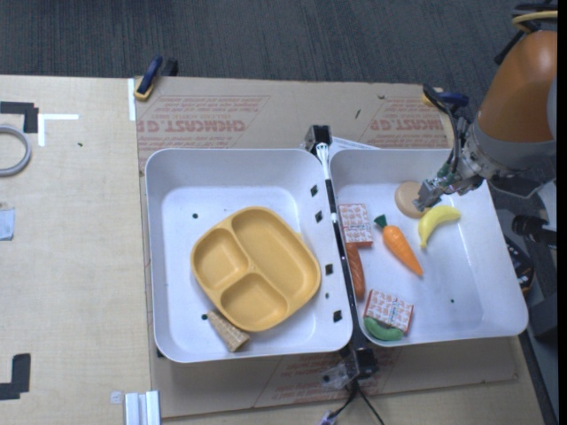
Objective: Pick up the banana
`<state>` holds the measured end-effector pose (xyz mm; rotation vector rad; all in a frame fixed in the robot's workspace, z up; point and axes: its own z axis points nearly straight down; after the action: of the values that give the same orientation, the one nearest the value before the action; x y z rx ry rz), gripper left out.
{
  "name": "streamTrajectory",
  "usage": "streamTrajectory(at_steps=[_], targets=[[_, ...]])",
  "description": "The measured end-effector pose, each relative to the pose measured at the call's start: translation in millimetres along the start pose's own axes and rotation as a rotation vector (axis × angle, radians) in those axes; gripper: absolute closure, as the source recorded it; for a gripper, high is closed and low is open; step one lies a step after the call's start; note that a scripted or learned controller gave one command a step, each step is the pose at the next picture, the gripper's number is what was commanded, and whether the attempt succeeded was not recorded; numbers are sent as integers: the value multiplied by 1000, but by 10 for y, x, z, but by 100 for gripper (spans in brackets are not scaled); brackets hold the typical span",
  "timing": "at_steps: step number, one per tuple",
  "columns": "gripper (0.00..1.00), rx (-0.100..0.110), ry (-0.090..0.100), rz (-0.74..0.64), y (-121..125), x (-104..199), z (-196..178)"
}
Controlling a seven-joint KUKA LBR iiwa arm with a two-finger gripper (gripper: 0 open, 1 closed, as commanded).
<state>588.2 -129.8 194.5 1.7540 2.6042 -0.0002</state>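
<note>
Dark carpet lies behind the table (71,237), where a cardboard sheet (266,113) carries two white bins side by side. Left bin (168,237): a yellow divided plate (255,268) with a cracker-like wedge (228,330) at its 7 o'clock. Right bin (478,299): the banana (437,222) lies at the bin's 1 o'clock, an orange carrot (401,249) at its 8 o'clock, a tan round piece (408,199) at its 10 o'clock. Two patterned cartons (354,222) (389,311), a hot dog (355,271) and a green item (382,330) sit along the left side. The fingers (440,187) hover just above the banana (whether they are spread or closed, I cannot tell), nothing visibly between them.
</note>
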Motion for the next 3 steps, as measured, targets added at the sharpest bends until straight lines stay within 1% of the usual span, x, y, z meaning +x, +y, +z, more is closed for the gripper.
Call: streamTrajectory(at_steps=[1, 2, 3], targets=[[0, 0, 0, 0, -1, -1, 0], [0, -1, -1, -401, -102, -486, 924], [0, 0, -1, -504, -30, 27, 1016]])
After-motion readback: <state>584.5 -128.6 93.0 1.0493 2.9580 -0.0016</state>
